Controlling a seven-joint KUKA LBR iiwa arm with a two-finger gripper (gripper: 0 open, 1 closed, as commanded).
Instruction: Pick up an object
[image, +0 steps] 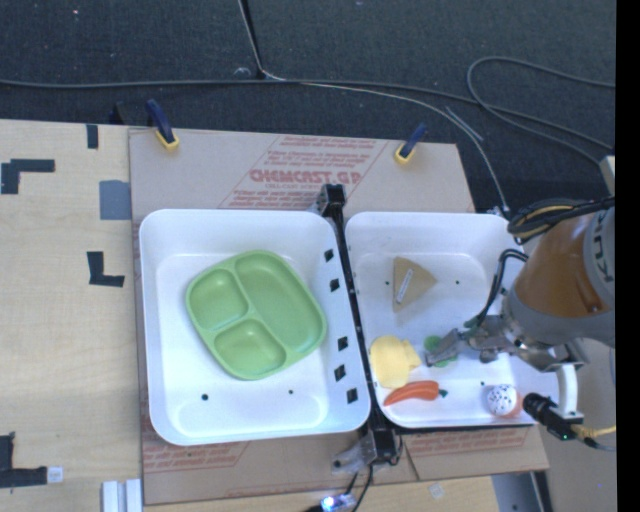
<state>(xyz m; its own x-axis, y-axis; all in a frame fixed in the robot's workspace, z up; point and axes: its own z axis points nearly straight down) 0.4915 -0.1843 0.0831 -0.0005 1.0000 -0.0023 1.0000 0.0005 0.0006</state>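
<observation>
The right bin (470, 228) holds a tan wedge (409, 282), a yellow lumpy object (394, 358), a red chili pepper (411, 393) and a small white speckled ball (500, 400). My gripper (447, 346) reaches in from the right, low over the bin floor, just right of the yellow object and above the pepper. A greenish piece shows at its tip. The arm's orange band (560, 272) rises above it.
The left bin (160, 230) holds a green divided plate (256, 313). A black divider (342, 300) runs between the bins. Both rest on cardboard held by blue and yellow clamps (160, 126). Cables cross the dark floor at the back.
</observation>
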